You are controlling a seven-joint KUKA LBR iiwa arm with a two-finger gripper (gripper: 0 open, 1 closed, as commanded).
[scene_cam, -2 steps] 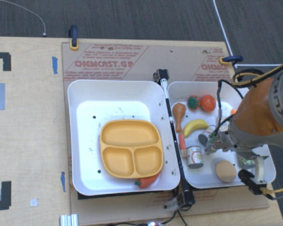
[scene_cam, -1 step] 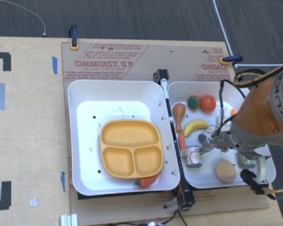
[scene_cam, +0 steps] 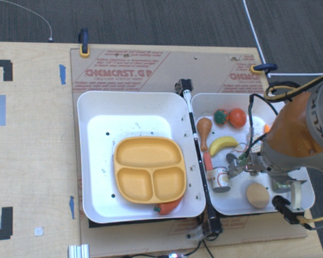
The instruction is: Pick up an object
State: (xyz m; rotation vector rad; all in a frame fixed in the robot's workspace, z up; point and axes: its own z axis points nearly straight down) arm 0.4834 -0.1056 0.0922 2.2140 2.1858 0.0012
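Observation:
The right bin (scene_cam: 234, 204) holds a yellow banana (scene_cam: 223, 144), a red tomato (scene_cam: 237, 117), a small green piece (scene_cam: 220, 116), a tan drumstick (scene_cam: 204, 129), a small silver can (scene_cam: 220, 179) and a beige egg-shaped object (scene_cam: 257, 195). My gripper (scene_cam: 235, 164) hangs low in this bin, just below the banana and just above and to the right of the can. I see nothing held in it. The arm's orange band (scene_cam: 293, 128) hides the bin's right part.
The left bin (scene_cam: 91, 155) holds a yellow three-part tray (scene_cam: 149, 168), with a red pepper (scene_cam: 168, 208) poking out beneath its front edge. A red stick-like item (scene_cam: 207, 162) lies along the right bin's left wall. Clamps sit at the board's back corners.

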